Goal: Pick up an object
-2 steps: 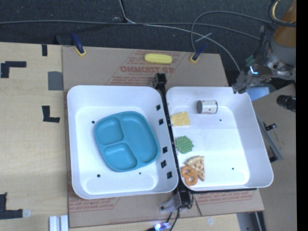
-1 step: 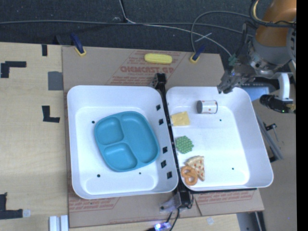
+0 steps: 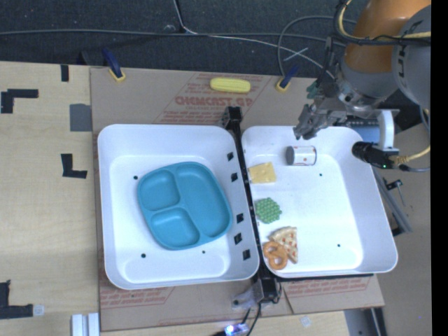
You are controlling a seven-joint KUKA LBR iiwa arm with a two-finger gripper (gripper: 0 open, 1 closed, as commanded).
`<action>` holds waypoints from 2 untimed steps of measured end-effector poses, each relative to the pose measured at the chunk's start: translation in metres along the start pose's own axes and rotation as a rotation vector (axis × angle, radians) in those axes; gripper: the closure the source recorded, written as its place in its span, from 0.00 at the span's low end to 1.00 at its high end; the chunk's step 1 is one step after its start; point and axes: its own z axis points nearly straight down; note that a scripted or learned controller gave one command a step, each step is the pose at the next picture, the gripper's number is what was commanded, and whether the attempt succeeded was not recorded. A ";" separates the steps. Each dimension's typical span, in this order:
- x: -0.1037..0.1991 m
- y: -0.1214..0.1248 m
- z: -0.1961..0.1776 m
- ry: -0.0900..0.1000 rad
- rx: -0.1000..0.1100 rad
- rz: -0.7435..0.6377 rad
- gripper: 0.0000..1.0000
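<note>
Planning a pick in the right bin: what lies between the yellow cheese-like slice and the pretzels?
In the camera view, a green broccoli-like piece sits between the yellow slice and the pretzels, along the right bin's left side.

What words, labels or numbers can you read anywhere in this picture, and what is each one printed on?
Red print on the cardboard sheet under the bins: blurred and upside down, not readable.
Small can in the right bin: its label is too small to read.
Nothing else bears readable text.

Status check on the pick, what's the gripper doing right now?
Gripper above right bin's far edge, nothing seen held. Nearest: small white can, lying just below it. Nothing in the way.
</note>
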 end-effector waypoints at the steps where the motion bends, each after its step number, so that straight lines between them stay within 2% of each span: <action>1: 0.060 0.011 0.017 0.001 0.001 -0.001 1.00; 2: 0.124 0.021 0.023 0.000 0.000 -0.002 1.00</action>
